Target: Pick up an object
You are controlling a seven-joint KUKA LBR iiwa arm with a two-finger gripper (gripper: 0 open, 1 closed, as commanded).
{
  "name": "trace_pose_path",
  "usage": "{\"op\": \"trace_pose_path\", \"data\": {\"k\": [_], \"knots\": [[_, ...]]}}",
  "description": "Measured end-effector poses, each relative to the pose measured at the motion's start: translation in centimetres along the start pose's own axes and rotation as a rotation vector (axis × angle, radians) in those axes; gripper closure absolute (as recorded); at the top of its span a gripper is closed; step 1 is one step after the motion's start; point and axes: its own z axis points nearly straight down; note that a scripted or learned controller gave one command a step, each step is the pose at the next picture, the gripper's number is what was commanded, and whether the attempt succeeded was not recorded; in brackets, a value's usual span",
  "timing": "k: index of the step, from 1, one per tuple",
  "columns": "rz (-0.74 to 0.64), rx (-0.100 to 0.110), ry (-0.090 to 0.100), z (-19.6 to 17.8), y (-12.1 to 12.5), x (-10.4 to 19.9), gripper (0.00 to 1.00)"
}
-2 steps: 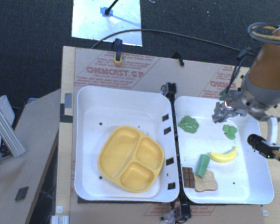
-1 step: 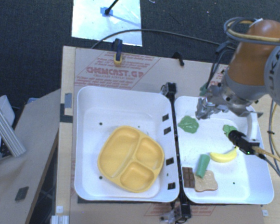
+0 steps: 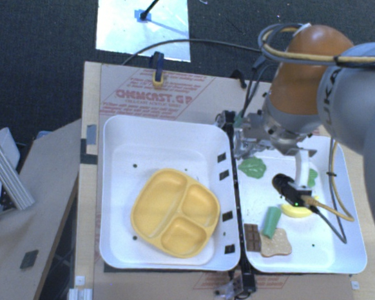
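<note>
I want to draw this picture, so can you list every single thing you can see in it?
left bin: 1, white, left side of the bench
right bin: 1, white, right next to it
plate: 1, yellow, three sections, in the left bin
leaf: 1, green, far part of the right bin
stick: 1, green, right bin, touching the toast
toast: 1, tan, near edge of the right bin
block: 1, brown, beside the toast
yellow piece: 1, middle of the right bin, partly hidden
clamp: 1, blue and yellow, behind the left bin
arm: 1, grey with orange band, over the right bin
gripper: 1, metal, by the leaf
</note>
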Motion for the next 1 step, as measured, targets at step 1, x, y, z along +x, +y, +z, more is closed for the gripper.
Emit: {"op": "trace_pose_path", "data": {"k": [1], "knots": [[0.001,0.001,0.000,1.64,0.38,5.25,1.00]]}}
